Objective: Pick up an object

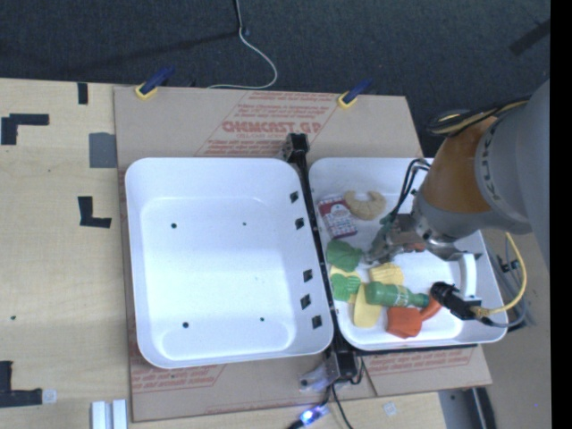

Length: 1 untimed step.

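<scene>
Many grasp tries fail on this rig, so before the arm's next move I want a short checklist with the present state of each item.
1. Gripper over the right bin: ok.
2. Objects within reach: ok, a green piece lies right beside it.
3. Something between the jaws: cannot tell.
4. Target apart from neighbours: not ok, the yellow pieces and green bottle lie crowded.
5. Left bin wall unobstructed: ok.

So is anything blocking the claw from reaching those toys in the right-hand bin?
Nothing visible is. The gripper hangs inside the right bin, right beside the green toy and above the yellow piece. The toys lie crowded together, touching, so it may nudge neighbours while grabbing one.
</scene>
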Motion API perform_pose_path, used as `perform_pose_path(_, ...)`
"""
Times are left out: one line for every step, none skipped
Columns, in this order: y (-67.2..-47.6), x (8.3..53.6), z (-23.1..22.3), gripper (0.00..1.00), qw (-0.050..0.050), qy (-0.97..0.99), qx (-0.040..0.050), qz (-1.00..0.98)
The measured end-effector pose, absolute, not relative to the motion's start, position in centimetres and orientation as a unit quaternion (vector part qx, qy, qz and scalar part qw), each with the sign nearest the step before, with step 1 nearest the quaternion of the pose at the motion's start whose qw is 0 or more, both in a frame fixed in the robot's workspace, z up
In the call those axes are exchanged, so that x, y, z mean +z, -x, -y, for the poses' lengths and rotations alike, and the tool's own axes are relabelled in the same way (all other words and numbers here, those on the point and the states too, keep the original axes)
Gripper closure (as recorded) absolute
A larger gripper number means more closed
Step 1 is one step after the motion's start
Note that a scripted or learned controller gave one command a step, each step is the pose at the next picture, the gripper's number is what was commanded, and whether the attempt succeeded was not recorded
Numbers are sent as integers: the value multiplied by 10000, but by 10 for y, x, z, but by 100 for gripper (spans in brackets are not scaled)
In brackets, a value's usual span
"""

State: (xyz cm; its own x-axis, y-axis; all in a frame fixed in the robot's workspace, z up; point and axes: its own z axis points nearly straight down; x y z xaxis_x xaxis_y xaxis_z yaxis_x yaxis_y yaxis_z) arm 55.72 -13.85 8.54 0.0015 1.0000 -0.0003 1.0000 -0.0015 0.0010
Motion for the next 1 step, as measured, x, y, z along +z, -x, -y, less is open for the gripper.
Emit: perform_pose_path(-634,84,111,100,15,-7052,10,-7090)
